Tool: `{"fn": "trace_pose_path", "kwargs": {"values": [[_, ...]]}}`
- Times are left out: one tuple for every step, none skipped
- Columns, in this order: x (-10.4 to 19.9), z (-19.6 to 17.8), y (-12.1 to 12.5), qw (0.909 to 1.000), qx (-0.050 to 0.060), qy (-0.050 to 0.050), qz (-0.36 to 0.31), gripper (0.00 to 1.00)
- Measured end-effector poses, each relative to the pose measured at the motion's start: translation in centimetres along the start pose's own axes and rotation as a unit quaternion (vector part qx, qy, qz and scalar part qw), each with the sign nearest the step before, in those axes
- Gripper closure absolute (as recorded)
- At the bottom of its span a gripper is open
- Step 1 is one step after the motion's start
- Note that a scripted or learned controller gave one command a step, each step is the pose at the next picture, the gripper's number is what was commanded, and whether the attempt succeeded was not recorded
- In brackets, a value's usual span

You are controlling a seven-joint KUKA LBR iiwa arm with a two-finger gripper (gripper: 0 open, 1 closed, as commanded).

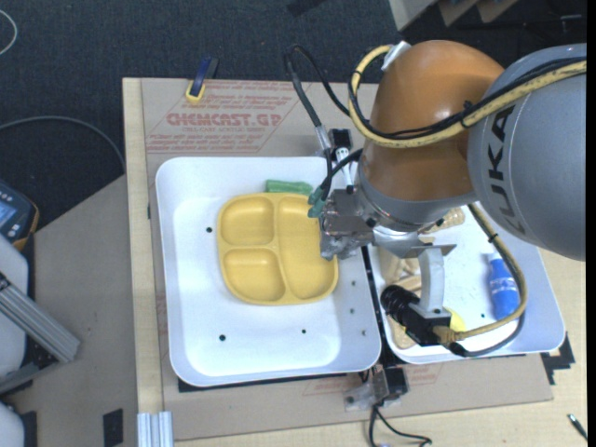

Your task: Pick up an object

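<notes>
Grey arm (521, 147) with orange band hangs over the bins, its gripper (337, 236) at the right edge of the yellow divided plate (275, 250); whether the jaws are apart, I cannot tell.

**Lighting and picture quality**

Bright, even overhead light. Glare on the orange band (424, 91) and near-blown whites on the left bin (186, 277). Soft, short shadow beneath the yellow tray (275, 250). Dim, murky dark floor (93, 26). Focus acceptable at centre; slight softness and grain toward the corners.
</notes>
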State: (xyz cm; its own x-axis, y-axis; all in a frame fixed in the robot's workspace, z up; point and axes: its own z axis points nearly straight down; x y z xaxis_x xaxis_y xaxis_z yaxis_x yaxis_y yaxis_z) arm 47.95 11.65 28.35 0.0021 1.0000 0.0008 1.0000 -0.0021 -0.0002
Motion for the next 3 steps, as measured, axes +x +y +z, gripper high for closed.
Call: {"fn": "trace_pose_path", "kwargs": {"values": [[0.0, 0.1, 0.0, 1.0000, 0.000, 0.000, 0.000, 0.00], [9.1, 8.9, -0.4, 1.0000, 0.006, -0.001, -0.005, 0.00], [8.7, 7.4, -0.1, 1.0000, 0.001, 0.000, 0.000, 1.00]]}}
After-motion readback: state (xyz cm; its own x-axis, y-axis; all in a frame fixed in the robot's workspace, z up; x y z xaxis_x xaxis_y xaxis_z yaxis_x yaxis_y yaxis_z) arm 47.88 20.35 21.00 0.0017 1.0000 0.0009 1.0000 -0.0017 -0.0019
